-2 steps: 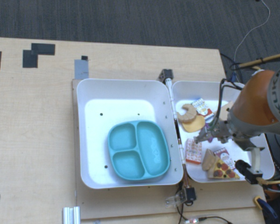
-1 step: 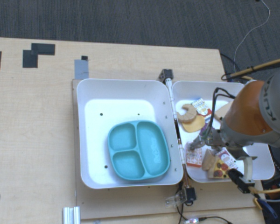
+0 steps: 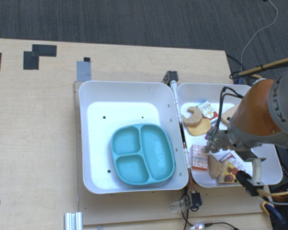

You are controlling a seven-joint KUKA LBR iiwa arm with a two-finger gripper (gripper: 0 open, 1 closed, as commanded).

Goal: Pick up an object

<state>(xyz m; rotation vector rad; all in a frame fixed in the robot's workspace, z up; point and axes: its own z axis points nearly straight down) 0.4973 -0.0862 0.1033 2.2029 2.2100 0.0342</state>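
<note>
Reaching from the right, the grey, orange-banded robot arm (image 3: 259, 116) hangs over the right white bin (image 3: 273, 174) of small packets. Its gripper's (image 3: 216, 145) state cannot be told. A turquoise three-compartment plastic plate (image 3: 142, 154) lies in the left white bin (image 3: 93, 128).

Desk (image 3: 33, 128): pale wood-grain top. Directly on it: two shallow white bins side by side, left bin (image 3: 93, 143) and right bin (image 3: 273, 169), touching; dark tape patches (image 3: 38, 55) near its far left edge.
</note>
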